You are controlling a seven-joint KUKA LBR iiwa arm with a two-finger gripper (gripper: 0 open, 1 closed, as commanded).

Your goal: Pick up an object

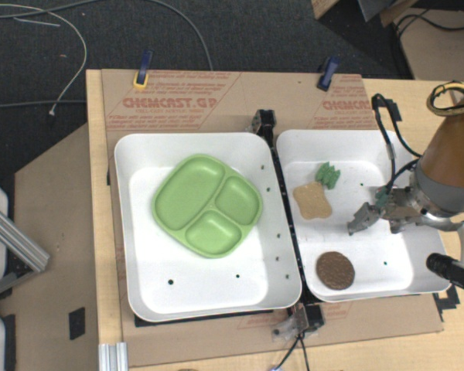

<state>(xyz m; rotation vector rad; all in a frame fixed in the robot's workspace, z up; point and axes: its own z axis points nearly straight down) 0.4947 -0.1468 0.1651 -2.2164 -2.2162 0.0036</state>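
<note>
Three small objects lie in the right bin (375, 147). A green leafy piece (328, 175) sits toward the back. Just in front of it is a tan flat slab (312, 201), and a brown round disc (336, 270) rests near the front wall. My gripper (369, 216) hangs low over the middle of this bin, to the right of the tan slab and above-right of the brown disc. It touches none of them. The grey arm with its orange band (451, 161) comes in from the right.
The left bin (139, 284) holds a green divided plate (207, 205) near its middle. A black clamp (264, 120) sits at the back between the bins. Cables run along the right bin's back right. Cardboard lines the bench around both bins.
</note>
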